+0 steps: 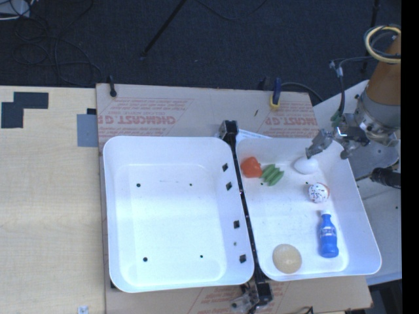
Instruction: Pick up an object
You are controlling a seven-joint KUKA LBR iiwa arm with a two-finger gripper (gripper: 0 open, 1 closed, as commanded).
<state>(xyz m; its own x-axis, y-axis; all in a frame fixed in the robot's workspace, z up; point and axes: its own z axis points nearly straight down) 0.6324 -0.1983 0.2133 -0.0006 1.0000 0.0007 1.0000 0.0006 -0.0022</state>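
The right bin (366, 237) holds a red-orange piece (251, 167) next to a green ridged piece (272, 174), a white rounded object (304, 165), a small speckled white ball (318, 192), a blue bottle with a white cap (328, 235) and a tan disc (287, 258). My gripper (332, 144) hangs at the bin's far right corner, just above and right of the white rounded object. Its two fingers are spread apart with nothing between them.
The left bin (167, 211) sits beside the right one, with a black clip rail (237, 201) between them. Both rest on a cardboard sheet (196, 113). Cables and the arm's base crowd the right side.
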